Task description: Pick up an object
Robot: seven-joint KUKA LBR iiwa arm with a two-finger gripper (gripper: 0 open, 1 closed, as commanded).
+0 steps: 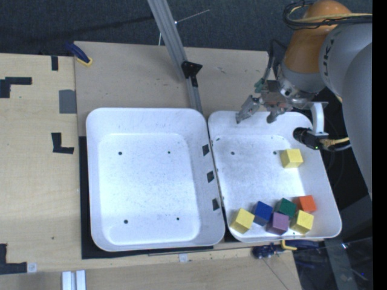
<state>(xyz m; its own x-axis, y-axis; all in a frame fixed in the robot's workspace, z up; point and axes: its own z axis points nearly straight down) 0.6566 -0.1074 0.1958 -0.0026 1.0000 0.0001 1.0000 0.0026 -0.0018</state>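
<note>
My gripper (259,115) hangs over the far edge of the right bin (254,162), open, its two fingers spread with nothing between them. A yellow cube (291,157) lies alone in the right bin, below and to the right of the gripper. Along the bin's near edge sits a cluster: a yellow cube (243,220), a blue cube (263,212), a purple cube (280,222), a green cube (286,208), an orange cube (307,203) and another yellow cube (303,222).
The left bin (145,180) stands beside the right one. A grey metal pole (172,35) slants across the bench behind the bins. The arm's orange band (311,35) and grey body fill the upper right.
</note>
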